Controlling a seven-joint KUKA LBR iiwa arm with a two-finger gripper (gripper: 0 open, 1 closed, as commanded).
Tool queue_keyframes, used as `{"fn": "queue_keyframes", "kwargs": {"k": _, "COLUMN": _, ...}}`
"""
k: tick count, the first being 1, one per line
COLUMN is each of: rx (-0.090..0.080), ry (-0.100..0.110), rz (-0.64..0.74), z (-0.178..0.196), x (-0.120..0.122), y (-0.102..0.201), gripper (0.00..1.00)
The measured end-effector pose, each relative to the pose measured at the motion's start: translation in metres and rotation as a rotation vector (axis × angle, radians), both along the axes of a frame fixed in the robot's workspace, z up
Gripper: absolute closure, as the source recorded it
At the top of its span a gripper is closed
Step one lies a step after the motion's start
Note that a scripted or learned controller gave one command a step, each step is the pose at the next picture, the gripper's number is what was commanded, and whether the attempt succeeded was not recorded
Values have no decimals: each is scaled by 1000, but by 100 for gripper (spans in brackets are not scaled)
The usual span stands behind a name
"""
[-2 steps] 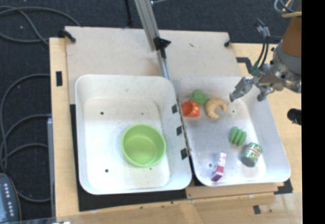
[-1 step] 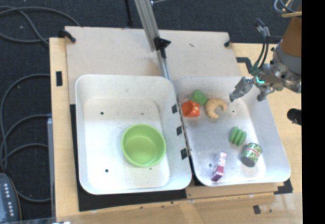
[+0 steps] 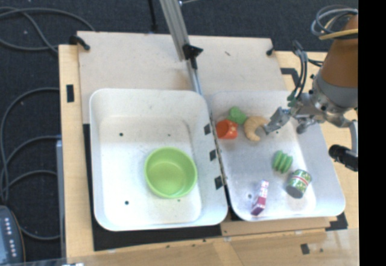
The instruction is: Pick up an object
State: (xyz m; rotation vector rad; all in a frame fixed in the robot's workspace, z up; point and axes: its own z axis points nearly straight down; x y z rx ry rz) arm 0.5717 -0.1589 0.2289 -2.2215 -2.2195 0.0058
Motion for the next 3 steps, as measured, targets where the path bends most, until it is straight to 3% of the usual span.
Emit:
{"fn": "queue_keyframes", "kwargs": {"k": 2, "rx": 0, "ry": -3, "rz": -1, "z": -100, "x": -7, "y": 7, "gripper": 0}}
{"fn": "queue_keyframes", "kwargs": {"k": 3, "rx": 2, "ry": -8, "rz": -7, "z": -88, "x": -6, "y": 7, "gripper": 100}}
